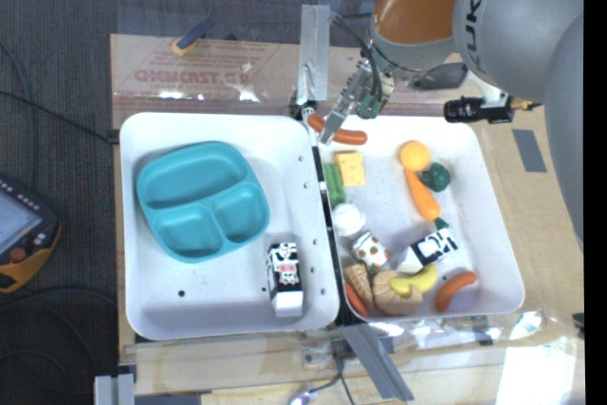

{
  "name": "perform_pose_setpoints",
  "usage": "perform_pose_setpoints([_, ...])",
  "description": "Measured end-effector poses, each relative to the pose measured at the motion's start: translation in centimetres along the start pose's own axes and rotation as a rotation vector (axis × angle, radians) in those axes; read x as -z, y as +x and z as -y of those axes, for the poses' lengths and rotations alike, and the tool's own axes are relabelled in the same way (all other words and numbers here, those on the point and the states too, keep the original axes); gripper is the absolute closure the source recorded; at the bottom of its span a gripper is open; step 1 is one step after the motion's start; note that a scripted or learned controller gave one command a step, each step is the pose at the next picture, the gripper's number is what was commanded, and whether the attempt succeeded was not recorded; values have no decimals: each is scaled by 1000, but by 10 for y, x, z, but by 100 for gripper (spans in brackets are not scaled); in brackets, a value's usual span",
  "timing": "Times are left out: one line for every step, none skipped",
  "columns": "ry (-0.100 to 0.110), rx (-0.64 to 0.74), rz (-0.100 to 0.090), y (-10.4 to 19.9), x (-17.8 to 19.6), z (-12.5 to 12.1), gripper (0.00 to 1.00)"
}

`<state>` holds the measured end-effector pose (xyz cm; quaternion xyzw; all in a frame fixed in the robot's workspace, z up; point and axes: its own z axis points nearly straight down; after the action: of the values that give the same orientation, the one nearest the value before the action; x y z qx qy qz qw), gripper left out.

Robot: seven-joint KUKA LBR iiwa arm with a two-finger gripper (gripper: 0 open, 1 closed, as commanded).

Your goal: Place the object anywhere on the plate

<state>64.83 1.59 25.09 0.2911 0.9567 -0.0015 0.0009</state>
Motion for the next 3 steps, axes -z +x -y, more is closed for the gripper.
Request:
perform_pose_setpoints([-2, 84, -3, 105, 8, -27, 100])
perform_pose_setpoints([-1, -192, -3, 182, 42, -97, 100])
perform_pose_setpoints([-1, -192, -2, 181, 42, -96, 0])
